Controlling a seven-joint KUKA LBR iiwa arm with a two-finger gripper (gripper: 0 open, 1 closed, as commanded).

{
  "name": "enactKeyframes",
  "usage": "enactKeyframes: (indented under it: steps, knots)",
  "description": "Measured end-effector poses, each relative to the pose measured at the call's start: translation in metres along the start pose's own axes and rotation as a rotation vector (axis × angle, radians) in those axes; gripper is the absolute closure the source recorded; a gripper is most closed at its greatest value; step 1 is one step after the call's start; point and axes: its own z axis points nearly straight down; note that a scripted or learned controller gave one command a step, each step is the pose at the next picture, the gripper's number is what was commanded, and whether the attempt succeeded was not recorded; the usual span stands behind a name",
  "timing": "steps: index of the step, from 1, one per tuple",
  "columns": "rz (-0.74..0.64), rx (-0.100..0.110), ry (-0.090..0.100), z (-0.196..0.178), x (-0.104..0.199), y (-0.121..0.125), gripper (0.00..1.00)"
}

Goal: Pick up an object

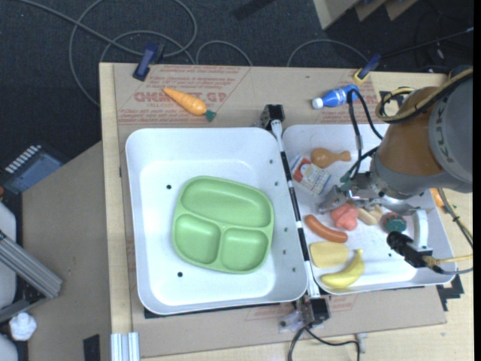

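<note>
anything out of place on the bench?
Yes: a toy carrot and a blue bottle lie on the cardboard behind the bins, outside both. The other toys are in the right bin; the left bin has a green tray.

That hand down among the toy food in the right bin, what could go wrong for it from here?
1. The hand sits low in a tight cluster: the pink piece, the sausage and the packet lie close together, so it may nudge or catch the wrong one.
2. The banana lies by the right bin rim, so a shove might tip it out.
</note>
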Motion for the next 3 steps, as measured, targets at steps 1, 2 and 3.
enactKeyframes:
  steps: [1,2,3]
  knots:
    - [0.001,-0.007,-0.006,-0.012,-0.002,0.002,1.0]
    - [0.001,-0.007,-0.006,-0.012,-0.002,0.002,0.0]
    - [-0.001,0.005,0.001,-0.037,-0.076,0.095,0.0]
